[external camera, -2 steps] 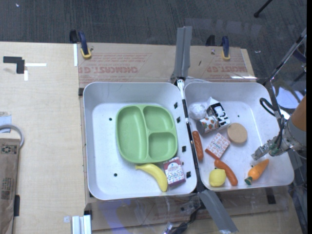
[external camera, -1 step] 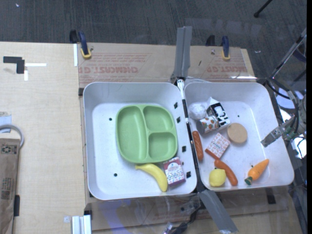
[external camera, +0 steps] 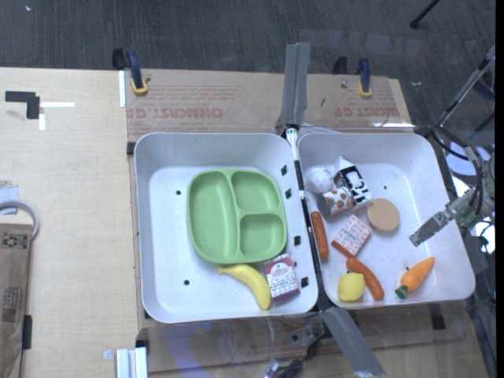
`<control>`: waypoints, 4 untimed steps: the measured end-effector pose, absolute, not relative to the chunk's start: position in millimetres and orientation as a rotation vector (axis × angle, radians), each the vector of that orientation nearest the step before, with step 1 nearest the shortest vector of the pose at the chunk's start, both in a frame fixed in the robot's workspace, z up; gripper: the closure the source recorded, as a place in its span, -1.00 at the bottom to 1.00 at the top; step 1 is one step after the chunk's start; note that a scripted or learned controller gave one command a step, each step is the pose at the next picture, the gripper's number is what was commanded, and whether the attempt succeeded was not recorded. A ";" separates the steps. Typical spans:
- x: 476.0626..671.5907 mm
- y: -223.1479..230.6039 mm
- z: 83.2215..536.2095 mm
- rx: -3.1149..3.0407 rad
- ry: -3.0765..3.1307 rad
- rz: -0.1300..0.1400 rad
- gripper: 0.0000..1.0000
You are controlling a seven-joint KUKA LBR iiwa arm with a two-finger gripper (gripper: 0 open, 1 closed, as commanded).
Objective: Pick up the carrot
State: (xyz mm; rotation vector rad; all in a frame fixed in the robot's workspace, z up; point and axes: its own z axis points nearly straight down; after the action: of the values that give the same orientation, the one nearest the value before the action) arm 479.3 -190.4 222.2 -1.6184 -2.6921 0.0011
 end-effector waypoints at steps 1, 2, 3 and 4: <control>488.1 -215.1 152.7 -1.568 -2.719 0.001 -1.00; 477.8 -221.4 89.7 -1.294 -2.859 -0.001 -1.00; 478.9 -221.2 97.5 -1.297 -2.858 -0.003 1.00; 484.0 -218.9 145.1 -1.415 -2.805 0.000 1.00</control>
State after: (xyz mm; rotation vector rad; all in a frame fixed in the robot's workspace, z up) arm 484.0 -218.9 145.1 -1.4147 -2.8050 0.0000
